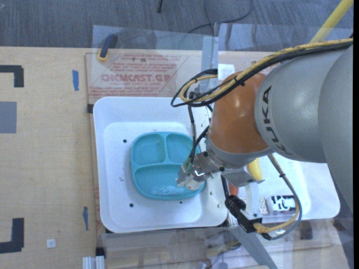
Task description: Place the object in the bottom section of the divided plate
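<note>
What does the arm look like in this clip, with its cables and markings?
The arm is bulky grey metal with an orange band above the wrist and dark KUKA lettering on the grey shell. Black and yellow cables loop off it, and a small metallic gripper sits at its tip.

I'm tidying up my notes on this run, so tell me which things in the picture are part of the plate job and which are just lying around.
Part of the job:
- divided plate, teal, in the left bin
- its bottom section
- gripper, over the plate's right edge

Lying about:
- yellow object in the right bin
- black-and-white item there too
- blue tape on the bench
</note>
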